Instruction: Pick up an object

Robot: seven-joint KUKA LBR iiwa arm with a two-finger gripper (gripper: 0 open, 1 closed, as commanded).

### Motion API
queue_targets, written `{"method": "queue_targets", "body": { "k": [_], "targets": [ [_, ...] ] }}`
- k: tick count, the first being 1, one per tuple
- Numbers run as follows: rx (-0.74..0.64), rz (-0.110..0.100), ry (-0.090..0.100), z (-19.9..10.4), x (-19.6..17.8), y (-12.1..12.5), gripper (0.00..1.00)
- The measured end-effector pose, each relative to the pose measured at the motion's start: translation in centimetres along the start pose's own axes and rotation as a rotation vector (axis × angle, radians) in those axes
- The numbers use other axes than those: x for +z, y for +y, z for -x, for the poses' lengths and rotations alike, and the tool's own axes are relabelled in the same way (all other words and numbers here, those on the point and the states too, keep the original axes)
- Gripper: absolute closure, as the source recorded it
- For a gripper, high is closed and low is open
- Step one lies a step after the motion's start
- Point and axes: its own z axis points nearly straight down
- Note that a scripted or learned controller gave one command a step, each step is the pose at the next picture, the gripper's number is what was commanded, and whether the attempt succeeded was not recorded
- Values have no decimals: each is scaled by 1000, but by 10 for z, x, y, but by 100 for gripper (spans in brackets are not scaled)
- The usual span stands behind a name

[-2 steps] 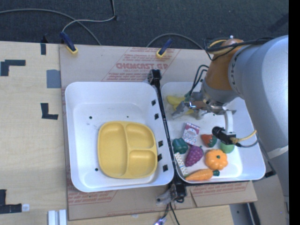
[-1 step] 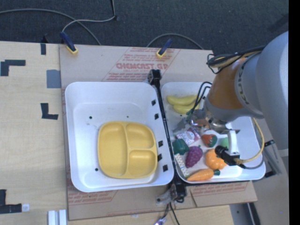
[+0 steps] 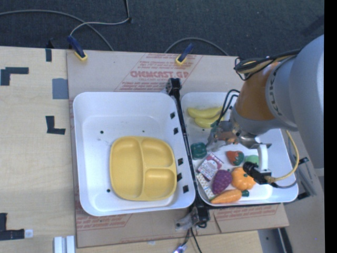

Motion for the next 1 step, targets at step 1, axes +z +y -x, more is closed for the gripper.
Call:
{"method": "queue_targets", "body": {
  "k": [1],
  "targets": [
    [9, 8, -21, 11, -2, 0, 0]
  ]
}}
